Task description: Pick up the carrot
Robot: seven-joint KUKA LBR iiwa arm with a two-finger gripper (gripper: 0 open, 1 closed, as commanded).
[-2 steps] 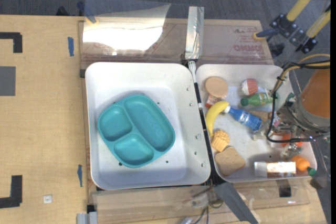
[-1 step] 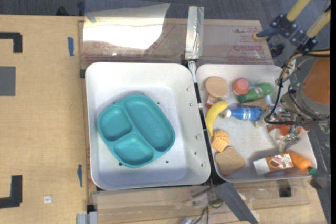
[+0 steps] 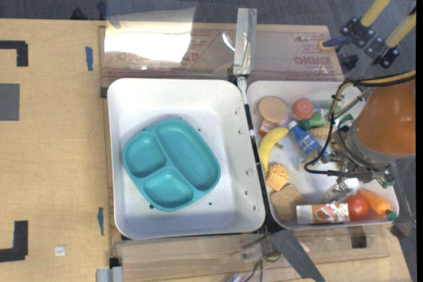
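The carrot (image 3: 375, 200) is orange with a green tip. It lies in the front right corner of the right bin (image 3: 254, 162), just right of a red tomato (image 3: 357, 208). My gripper (image 3: 340, 191) hangs low over the bin's right side, under the orange-banded wrist (image 3: 388, 122). It sits just left of the carrot and above the tomato. Cables and the wrist hide much of it.
A white bottle with a red label (image 3: 322, 212) lies along the right bin's front wall. A banana (image 3: 269, 145), a round cookie (image 3: 271, 109), a red ball (image 3: 303, 107), a blue bottle (image 3: 306, 140) and bread (image 3: 284, 201) crowd that bin. A teal divided plate (image 3: 173, 163) lies in the left bin.
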